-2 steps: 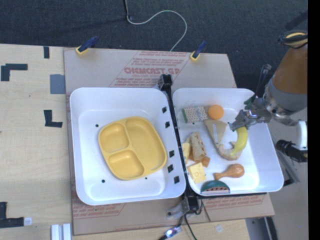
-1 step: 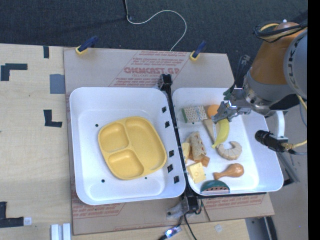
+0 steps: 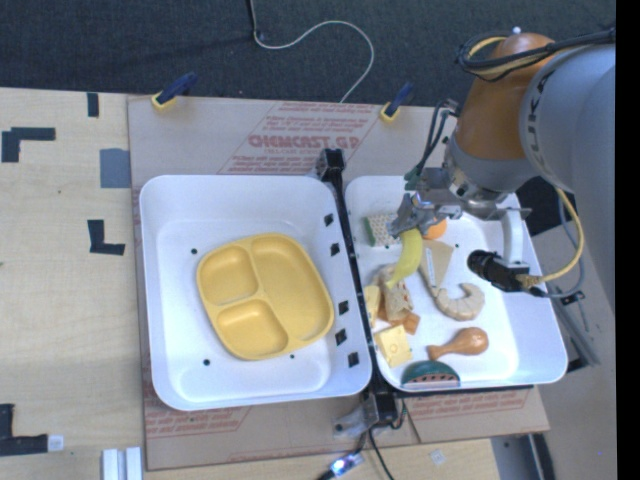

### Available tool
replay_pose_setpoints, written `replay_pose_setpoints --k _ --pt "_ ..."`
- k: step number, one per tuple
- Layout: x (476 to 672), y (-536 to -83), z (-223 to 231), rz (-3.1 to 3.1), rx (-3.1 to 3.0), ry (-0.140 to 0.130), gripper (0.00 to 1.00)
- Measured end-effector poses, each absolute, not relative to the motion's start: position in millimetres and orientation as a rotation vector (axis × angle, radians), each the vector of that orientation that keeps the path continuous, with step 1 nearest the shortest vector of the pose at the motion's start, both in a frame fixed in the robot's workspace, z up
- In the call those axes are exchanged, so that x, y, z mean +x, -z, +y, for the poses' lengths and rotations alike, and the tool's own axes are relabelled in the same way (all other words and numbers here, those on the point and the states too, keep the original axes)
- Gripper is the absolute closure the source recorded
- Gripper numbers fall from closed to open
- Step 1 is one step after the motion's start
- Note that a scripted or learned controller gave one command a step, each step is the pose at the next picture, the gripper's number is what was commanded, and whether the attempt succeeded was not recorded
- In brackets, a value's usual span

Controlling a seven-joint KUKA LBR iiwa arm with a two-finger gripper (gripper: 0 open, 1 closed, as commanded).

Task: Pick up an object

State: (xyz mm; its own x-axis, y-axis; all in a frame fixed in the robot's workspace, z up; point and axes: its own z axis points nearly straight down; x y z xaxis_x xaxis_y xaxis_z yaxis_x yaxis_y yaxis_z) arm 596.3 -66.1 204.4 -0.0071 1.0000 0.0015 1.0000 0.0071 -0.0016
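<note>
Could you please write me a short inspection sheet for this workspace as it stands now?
Surface: two shallow white bins, left bin and right bin, side by side on a cardboard sheet.
Job's things: right bin holds toy food: banana, shrimp, drumstick, cheese cube, bread pieces.
Clutter: yellow divided plate lies in the left bin.
Gripper: gripper hangs over the right bin's far end, at the banana's upper tip; finger state unclear.
Cables: white cable loops on the dark floor beyond the bench; yellow hose at the arm.
Surroundings: blue-and-yellow clamps hold the cardboard.
</note>
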Motion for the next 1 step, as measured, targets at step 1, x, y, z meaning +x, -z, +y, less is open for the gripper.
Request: replay_pose_setpoints --k 1 --pt "620.8 -201.8 -15.1 -2.229 -2.212 0.001 1.0"
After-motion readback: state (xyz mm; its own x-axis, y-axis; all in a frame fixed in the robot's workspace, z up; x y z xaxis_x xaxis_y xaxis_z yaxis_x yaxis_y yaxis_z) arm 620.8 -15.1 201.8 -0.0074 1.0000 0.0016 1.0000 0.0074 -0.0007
